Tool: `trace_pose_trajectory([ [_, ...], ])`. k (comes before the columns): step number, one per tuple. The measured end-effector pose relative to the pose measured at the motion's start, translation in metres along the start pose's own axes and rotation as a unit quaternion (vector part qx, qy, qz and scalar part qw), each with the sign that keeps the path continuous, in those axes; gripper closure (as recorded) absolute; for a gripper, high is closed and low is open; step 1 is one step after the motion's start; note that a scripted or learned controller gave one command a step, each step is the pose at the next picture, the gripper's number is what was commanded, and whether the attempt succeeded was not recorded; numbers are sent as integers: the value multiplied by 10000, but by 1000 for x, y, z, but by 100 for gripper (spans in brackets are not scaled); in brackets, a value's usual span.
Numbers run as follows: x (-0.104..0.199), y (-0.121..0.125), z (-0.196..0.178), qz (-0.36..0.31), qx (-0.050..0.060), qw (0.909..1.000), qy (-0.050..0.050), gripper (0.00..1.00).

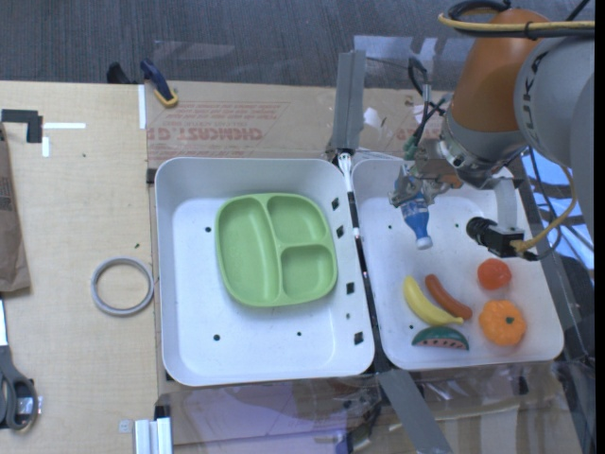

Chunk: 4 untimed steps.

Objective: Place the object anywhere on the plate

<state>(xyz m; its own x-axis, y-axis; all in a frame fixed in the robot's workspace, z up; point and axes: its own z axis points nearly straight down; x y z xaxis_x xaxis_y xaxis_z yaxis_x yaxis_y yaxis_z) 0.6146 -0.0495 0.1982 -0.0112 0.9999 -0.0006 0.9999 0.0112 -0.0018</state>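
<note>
In the right bin, near its back-left corner, we find the gripper closed on a small blue-and-white bottle, which hangs from between the fingers with its white end pointing down toward the bin floor. Around it, toward the bin's front, we see a yellow banana touching a red sausage, a watermelon slice just below them, and to their right a tomato and an orange pumpkin. In the left bin lies the green divided plate. On the bench to the left we see a grey ring.
</note>
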Motion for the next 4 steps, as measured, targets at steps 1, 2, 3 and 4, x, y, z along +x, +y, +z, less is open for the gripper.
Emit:
trace_pose_trajectory([
  [1,76,-34,8,-384,9,9993,-2,100],
  [2,74,-34,-1,-357,16,9994,-4,100],
  [3,119,-20,-3,-1328,2,9911,-6,100],
  [4,119,-20,-3,-1327,2,9912,-6,0],
])
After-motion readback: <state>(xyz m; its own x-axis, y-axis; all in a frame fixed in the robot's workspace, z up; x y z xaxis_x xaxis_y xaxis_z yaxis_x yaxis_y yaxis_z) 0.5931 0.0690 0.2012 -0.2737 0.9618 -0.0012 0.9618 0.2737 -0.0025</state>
